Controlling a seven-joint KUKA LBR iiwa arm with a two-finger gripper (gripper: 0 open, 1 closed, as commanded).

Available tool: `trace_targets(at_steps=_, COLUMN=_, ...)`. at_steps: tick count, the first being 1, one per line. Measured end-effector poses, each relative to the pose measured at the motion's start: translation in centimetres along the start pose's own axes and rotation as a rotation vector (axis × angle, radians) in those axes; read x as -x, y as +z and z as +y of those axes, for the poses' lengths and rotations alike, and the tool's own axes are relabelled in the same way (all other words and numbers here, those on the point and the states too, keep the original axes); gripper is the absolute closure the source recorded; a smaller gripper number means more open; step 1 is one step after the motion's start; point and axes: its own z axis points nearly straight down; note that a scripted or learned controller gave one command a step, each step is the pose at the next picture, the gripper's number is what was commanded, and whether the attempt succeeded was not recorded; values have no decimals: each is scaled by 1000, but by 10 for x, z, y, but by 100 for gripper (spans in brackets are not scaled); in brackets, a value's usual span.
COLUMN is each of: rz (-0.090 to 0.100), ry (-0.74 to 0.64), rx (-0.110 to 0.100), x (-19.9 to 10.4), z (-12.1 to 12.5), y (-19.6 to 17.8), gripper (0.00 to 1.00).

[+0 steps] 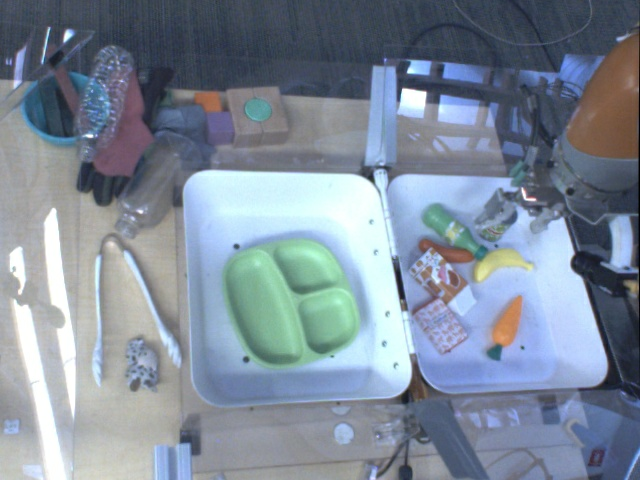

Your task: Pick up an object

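Objects for picking lie in the right bin (590,363): a green bottle (448,226), a small tin can (495,218), a red sausage (446,251), a yellow banana (503,263), two red-and-white patterned packets (437,270) (441,325) and an orange carrot (508,323). From where I sit, nothing looks lifted; every piece seems to rest on the bin floor, so I judge the pick as not yet made.

My gripper (528,200) hangs over the far right part of that bin, just beside the can, but the metal parts blur together and I cannot tell how it is set, nor whether it touches the can.

The can looks like the nearest target: short, silvery, lying tilted next to the bottle's end. The left bin (205,368) bears a green divided tray (290,301). Closing on something and raising it is all left to do.
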Motion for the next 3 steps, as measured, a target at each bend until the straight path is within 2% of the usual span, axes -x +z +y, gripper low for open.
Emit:
trace_targets(at_steps=1, rz=-1, ry=-50, rx=20, x=-26, z=22, y=114, gripper=0)
trace_targets(at_steps=2, rz=1, ry=-51, rx=25, x=-27, z=25, y=102, gripper=100)
trace_targets(at_steps=3, rz=0, ry=-241, rx=5, x=-70, z=28, y=12, gripper=100)
